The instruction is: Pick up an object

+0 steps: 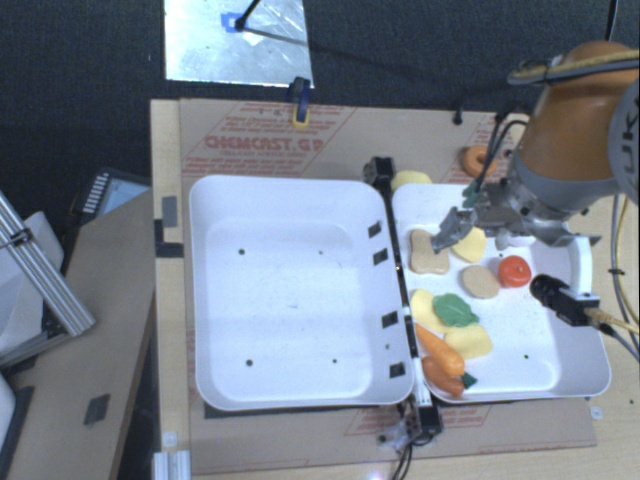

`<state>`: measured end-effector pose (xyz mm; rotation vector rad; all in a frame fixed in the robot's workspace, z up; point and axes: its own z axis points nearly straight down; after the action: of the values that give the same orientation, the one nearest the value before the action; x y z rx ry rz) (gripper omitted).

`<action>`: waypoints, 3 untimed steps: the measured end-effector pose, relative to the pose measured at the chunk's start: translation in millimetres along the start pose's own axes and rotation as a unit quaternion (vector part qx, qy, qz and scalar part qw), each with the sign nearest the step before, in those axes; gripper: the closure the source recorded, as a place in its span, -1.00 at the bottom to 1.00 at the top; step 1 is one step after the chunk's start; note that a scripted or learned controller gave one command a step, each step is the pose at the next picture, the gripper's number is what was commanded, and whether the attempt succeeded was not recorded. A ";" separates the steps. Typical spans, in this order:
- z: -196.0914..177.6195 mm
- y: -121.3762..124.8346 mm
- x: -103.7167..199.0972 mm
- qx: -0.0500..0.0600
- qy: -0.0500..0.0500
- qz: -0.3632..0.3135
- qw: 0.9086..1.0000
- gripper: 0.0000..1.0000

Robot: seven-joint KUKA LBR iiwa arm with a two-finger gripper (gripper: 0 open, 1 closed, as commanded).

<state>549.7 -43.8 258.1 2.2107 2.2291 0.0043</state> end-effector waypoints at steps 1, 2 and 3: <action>-11.7 -0.4 -2.4 -0.001 0.000 0.002 1.000 1.00; -85.6 50.0 46.1 -0.005 0.000 -0.001 1.000 1.00; -81.0 85.6 88.2 0.000 0.000 0.000 1.000 1.00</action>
<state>634.4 45.0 339.4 2.2108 2.2290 0.0063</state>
